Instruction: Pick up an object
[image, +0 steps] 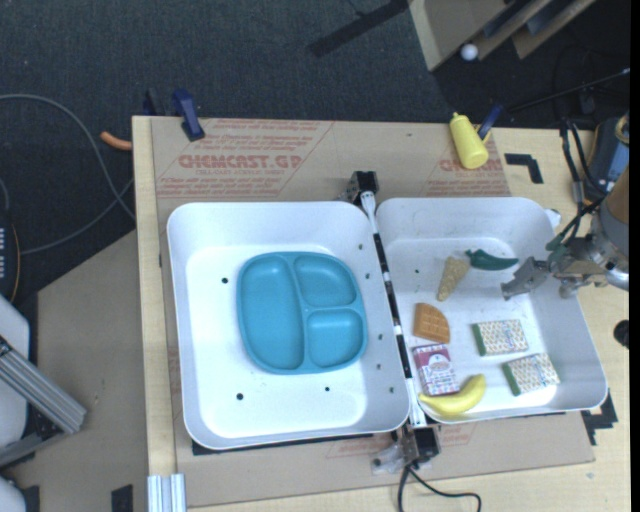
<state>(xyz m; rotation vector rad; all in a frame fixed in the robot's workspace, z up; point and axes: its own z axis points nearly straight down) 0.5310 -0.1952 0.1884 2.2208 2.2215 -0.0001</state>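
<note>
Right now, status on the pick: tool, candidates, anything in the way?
Tool over right bin, nothing seen in it. Nearest: green pepper, cone. Banana, sponges further off. Path looks clear.

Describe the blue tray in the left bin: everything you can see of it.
The blue tray is a light-blue divided plate, seemingly smooth plastic, with rounded corners and three compartments: one long section on the view's left and two smaller ones on the right, split by raised ridges. It lies flat, right side up, slightly rotated, near the middle of the left bin. It touches the bin floor alone, and its compartments hold nothing.
</note>
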